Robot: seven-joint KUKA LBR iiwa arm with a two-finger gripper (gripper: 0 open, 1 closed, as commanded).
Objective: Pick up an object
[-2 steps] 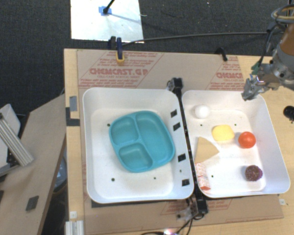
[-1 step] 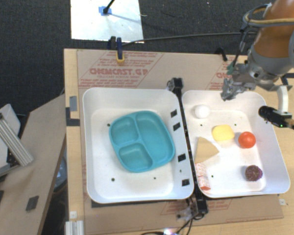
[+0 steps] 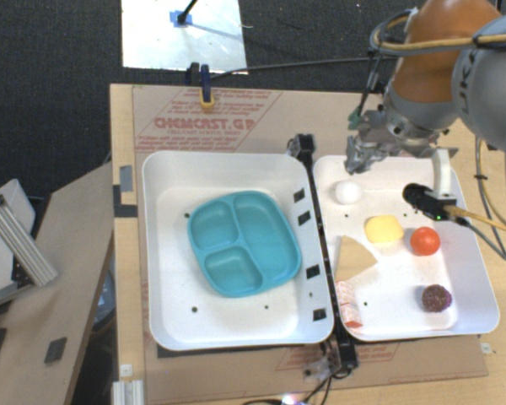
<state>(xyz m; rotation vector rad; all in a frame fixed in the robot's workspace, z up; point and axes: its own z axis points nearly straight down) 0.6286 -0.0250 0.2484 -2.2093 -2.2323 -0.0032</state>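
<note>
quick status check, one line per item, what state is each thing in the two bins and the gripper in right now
gripper: above the white ball, holding nothing visible
white ball: loose on right bin floor
yellow block: resting, untouched
orange ball: resting, untouched
dark red ball: resting near the front corner
tan wedge: lying flat by the divider
teal divided plate: upright in left bin, compartments bare

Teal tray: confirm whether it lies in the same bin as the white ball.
No: the teal tray lies in the left bin, the white ball in the right one.

Teal tray (image 3: 243, 243), white ball (image 3: 347, 192), yellow block (image 3: 384, 229), orange-red ball (image 3: 425, 241).
</note>
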